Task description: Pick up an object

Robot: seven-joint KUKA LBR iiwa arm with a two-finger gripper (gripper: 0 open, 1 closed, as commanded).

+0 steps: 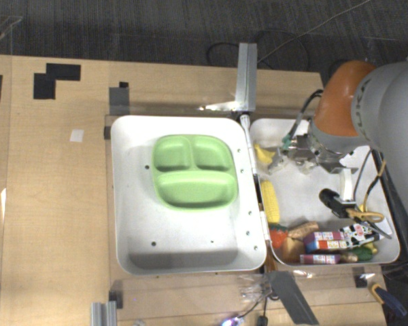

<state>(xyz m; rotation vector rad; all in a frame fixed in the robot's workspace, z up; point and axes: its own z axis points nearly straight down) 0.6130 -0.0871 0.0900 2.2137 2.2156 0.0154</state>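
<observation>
My jaws hang over the right shallow white bin [384,253], their state indeterminable. A yellow corn cob [270,202] lies along its left wall; green divided plate [193,170] fills the left bin [132,243].

You see a light wood surface [47,202] carrying two shallow white bins side by side, touching along a shared edge. The left bin [132,202] and the right bin [306,195] both rest flat on it. Black angular markings [54,79] sit on the surface at its far left corner, and a small pale square patch [77,136] lies left of the left bin. A grey metal post [247,73] stands at the far edge, between the bins.
</observation>
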